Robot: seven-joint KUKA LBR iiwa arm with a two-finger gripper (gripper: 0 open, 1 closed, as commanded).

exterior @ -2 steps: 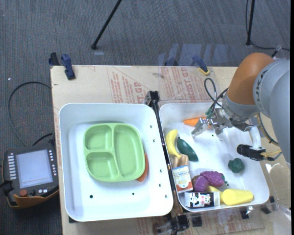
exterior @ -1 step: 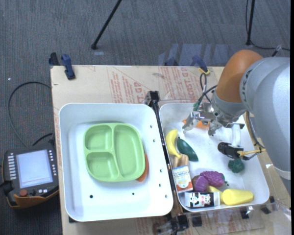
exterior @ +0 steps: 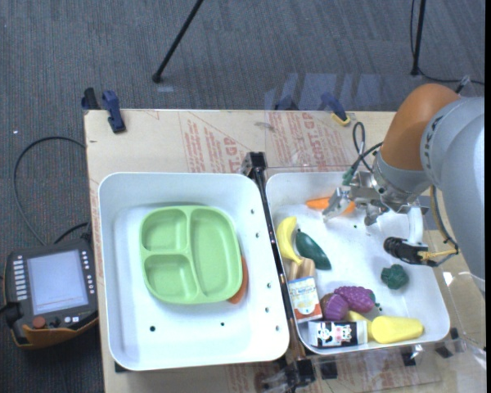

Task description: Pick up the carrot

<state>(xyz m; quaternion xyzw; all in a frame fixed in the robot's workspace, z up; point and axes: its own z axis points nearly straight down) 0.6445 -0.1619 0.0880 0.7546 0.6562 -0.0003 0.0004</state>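
Fingers [exterior: 353, 205] (metal, spread apart) straddle the tapered orange carrot [exterior: 319, 204], not gripping.

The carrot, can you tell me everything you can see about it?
The carrot is a small orange toy, smooth like plastic, lying flat on the floor of the right bin near its back wall. Its narrow end points left. The gripper sits right at its right end and covers that part, so I cannot tell if it is grasped. Nothing else touches it; the banana lies apart, nearer the front.
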